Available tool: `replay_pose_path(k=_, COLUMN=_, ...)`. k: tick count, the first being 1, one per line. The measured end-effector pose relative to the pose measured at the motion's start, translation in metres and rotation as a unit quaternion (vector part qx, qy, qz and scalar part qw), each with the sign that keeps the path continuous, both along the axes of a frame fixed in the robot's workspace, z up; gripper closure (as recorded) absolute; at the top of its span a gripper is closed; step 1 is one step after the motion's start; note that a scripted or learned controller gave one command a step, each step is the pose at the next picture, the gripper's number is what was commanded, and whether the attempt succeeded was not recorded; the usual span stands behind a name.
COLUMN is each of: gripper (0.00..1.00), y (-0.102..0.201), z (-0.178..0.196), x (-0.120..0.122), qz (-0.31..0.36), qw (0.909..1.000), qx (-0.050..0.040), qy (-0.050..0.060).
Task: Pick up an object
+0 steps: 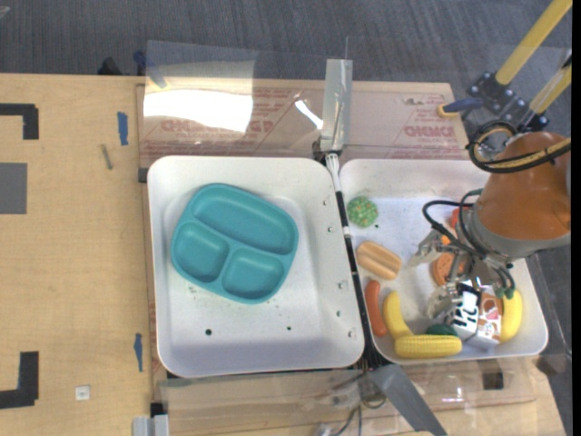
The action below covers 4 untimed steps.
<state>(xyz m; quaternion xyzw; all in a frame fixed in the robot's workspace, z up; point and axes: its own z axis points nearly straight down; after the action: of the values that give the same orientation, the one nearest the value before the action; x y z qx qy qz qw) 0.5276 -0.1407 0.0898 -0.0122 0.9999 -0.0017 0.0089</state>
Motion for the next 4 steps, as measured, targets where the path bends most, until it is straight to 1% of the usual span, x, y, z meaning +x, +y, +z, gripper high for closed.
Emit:
replay_pose_path(k=1, gripper=0.0, y=0.02, z=0.0, x=0.004, qz=-0.003, qw=1.0, qx=-0.0001, qy=0.0)
replay_pose_path(k=2, gripper=0.0, y=0.011, z=0.018, x=0.124, qz=-0.023, qw=0.9997, qx=0.0019, qy=0.003)
replay_pose_path(k=3, gripper=0.0, y=-0.039, z=-0.001, x=0.071, qz=-0.075, qw=0.9972, qx=0.0019, qy=0.003)
replay_pose_path(k=4, gripper=0.0, y=-0.023, z=0.0, x=0.047, qz=-0.025, qw=0.9997, qx=0.0009, qy=0.003)
